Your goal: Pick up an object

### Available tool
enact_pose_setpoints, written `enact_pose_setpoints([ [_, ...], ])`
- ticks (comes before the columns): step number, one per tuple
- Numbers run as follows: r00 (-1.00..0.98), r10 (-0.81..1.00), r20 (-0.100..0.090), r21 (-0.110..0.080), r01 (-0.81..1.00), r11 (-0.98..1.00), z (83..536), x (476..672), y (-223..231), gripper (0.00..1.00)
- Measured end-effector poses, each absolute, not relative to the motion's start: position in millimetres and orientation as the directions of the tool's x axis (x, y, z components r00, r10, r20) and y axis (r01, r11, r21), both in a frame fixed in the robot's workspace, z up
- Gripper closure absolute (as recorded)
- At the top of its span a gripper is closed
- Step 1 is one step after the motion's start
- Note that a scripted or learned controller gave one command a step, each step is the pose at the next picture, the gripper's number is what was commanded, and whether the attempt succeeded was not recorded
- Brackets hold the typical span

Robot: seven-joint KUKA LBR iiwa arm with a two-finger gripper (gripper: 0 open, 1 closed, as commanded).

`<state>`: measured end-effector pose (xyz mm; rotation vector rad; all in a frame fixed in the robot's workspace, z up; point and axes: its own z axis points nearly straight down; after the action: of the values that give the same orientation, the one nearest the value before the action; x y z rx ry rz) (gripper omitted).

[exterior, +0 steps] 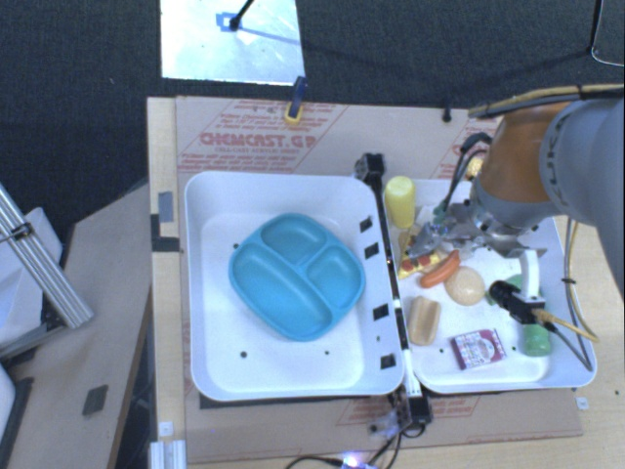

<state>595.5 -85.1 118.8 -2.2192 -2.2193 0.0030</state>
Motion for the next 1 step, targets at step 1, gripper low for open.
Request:
enact_pose_setpoints([
  [1, 0.001, 1.0, 0.001, 0.015, 1.0, -0.001, 90.7, 601.3, -85.0, 0.0],
])
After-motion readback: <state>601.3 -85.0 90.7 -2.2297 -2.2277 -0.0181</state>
